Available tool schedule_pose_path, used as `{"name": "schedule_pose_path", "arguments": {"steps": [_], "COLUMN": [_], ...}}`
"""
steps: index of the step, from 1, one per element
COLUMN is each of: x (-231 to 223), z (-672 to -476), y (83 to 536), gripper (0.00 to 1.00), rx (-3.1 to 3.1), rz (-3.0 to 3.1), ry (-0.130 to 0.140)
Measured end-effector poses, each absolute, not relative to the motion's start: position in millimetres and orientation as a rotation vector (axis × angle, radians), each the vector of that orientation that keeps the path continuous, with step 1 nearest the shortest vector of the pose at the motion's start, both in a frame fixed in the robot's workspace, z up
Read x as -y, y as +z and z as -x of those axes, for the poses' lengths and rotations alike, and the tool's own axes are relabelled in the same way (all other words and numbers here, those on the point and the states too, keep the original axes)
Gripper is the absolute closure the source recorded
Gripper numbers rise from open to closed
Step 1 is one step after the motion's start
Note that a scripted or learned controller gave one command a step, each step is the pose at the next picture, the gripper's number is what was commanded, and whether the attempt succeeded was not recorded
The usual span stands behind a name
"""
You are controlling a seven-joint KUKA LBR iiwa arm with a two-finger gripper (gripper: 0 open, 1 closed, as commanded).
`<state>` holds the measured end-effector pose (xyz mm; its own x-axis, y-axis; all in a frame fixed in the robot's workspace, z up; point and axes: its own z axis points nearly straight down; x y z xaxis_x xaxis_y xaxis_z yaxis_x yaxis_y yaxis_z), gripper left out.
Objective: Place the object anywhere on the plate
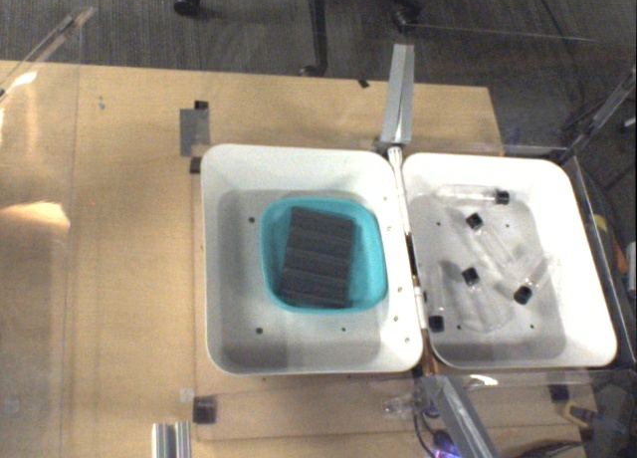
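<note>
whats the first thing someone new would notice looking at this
The eye goes first to the turquoise plate in the middle of the left bin, with a dark ribbed block lying flat on it. Next come the clear little bottles with black caps scattered in the right bin, hard to make out against the white. Beyond the bench, the black base of an office chair stands on the carpet.
</note>
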<state>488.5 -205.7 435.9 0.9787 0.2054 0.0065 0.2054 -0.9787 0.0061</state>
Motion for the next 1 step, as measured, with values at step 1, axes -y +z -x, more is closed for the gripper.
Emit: {"name": "schedule_pose_path", "arguments": {"steps": [1], "x": [205.7], "z": [-488.5], "y": [435.9], "gripper": [0.00], "rx": [-0.324], "rz": [-3.119], "ry": [0.011]}}
